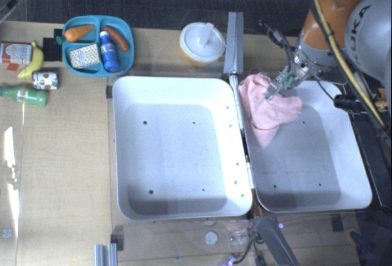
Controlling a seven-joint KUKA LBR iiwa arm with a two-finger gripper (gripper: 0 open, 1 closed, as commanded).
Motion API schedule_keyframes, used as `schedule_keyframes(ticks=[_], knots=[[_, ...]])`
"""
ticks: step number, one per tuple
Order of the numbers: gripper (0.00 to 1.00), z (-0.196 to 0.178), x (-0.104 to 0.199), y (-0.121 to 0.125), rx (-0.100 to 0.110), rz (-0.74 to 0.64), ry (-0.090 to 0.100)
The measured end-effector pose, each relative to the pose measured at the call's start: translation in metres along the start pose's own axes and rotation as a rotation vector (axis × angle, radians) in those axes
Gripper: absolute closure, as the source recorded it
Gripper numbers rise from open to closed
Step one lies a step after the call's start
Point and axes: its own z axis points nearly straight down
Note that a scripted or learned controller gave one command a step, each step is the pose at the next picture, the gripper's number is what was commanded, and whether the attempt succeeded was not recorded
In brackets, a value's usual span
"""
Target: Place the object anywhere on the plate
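The hand is down at the upper left of the right bin, its tip sunk into the top of a pink cloth; from this angle I cannot tell how it is set or whether it has any real hold on the fabric. The cloth is the only loose thing in either bin, so I take it to be the object to move. It lies crumpled against the bin's left wall, one lobe bunched up near the rim by the divider, the rest spreading right and tapering to a point toward the bin's middle. It looks soft and thin, with folds and a slightly raised ridge where the hand meets it, which suggests it would sag and trail if lifted. No part of it looks clear of the bin floor. As for progress, I judge the task to be at its very start: at most a grasp is being attempted, and the carrying and setting down are all left. The left bin sits just beside. Beyond it, on the surface, stands a blue divided plate already holding toy food, well apart from the cloth.
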Motion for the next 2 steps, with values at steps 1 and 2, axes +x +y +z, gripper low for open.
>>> schedule_keyframes(ticks=[1,2], knots=[[1.0,-0.041,0.0,0.003,-0.002,-0.008,-0.001],[1.0,-0.034,0.043,0.026,-0.001,-0.41,0.001]])
